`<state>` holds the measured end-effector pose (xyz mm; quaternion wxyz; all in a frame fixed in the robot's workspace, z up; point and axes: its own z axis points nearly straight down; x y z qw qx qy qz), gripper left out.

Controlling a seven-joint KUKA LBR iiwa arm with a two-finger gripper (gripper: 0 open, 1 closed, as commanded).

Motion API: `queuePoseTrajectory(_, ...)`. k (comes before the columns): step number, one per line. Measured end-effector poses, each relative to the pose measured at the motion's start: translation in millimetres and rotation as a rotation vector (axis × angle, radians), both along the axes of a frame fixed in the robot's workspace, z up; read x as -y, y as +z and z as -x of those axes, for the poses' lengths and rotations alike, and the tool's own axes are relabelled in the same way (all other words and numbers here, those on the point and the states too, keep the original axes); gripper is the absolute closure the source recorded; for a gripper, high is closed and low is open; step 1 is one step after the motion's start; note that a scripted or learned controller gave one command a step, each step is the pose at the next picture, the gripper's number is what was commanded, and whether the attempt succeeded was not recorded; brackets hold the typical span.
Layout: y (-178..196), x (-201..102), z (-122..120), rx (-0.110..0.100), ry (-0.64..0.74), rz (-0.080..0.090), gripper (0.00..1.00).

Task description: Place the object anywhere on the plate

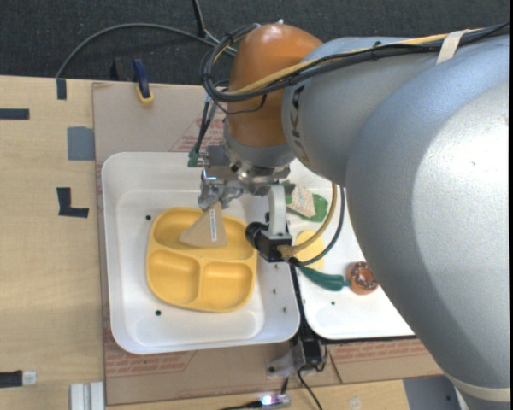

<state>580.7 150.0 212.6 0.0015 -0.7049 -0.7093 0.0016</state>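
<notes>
A yellow divided plate lies in the left white bin. A tan wedge-shaped piece hangs over the plate's upper compartment, wide end down. Its narrow top runs up between the fingers of my gripper. The gripper sits directly above the plate's far rim and is shut on the wedge's tip. I cannot tell whether the wedge's lower edge touches the plate. The orange-banded wrist and the grey arm cover the upper right.
The right bin holds a beige speckled piece, a yellow item, a green item and a small orange-brown round thing. The arm hides much of that bin. A blue-yellow clamp sits at the bench's back.
</notes>
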Motion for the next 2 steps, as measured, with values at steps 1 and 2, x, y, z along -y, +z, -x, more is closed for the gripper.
queuePoseTrajectory(1, 1.5, 1.6, -2.9, 0.002, -0.004, 0.0, 1.0)
queuePoseTrajectory(2, 1.5, 1.7, -2.8, 0.002, -0.004, 0.0, 0.0)
